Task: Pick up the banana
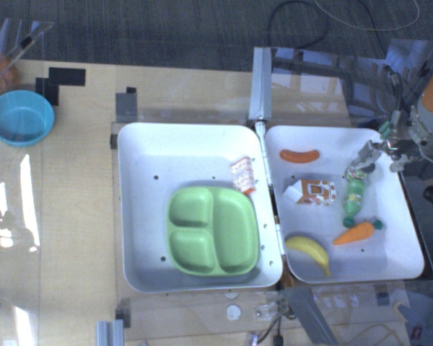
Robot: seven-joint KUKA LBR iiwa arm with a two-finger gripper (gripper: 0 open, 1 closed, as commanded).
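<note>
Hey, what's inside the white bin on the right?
The right white bin holds a yellow banana, an orange carrot, a green bottle, a red sausage and a small white-and-brown carton. Whatever lies beneath them is covered.

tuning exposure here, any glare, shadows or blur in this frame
Camera view: bright reflective streaks lie on the clear sheet over the bench's left side; the white bins are bright but keep detail; the banana casts a soft shadow and reads fairly sharp; the hand looks slightly soft.
</note>
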